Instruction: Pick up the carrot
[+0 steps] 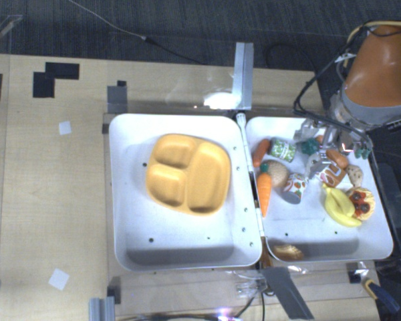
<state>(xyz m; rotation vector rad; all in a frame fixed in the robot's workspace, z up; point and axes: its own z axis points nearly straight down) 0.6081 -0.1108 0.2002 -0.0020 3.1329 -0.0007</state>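
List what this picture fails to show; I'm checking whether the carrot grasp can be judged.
- Hand: its tip blends into the toy clutter in the right white bin.
- Long orange carrot: clear of that clutter, beside the bin's left wall.
- Arm: cut off by the frame's right edge.

Two white bins (120, 199) are counted; one yellow divided plate (187, 172) is seen at nine o'clock, and one carrot (263, 191), one banana (339, 208) and one potato (277, 172) at three o'clock.
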